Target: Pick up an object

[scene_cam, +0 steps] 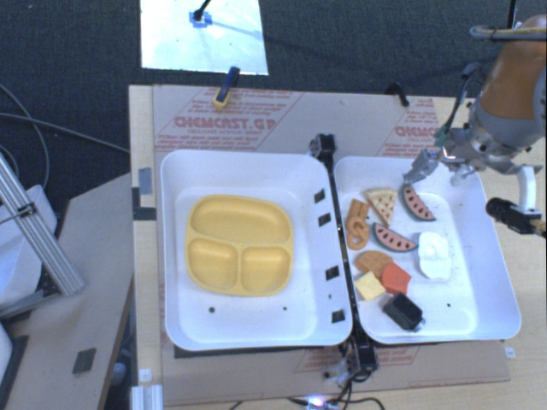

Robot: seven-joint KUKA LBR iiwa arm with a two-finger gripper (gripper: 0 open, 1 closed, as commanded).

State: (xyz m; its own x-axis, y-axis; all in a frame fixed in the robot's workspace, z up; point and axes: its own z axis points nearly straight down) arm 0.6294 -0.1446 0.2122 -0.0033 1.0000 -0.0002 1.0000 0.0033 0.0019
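- Red watermelon-slice toy, green rind: right bin, long axis running far-left to near-right.
- Metal pincer: just beyond its far end; grip state cannot be told.

- the arm is cut off by the right edge, so its upper part is out of sight.
- the claw is small and blurred; its fingers cannot be told apart.
- the cookie lies partly under the red block.
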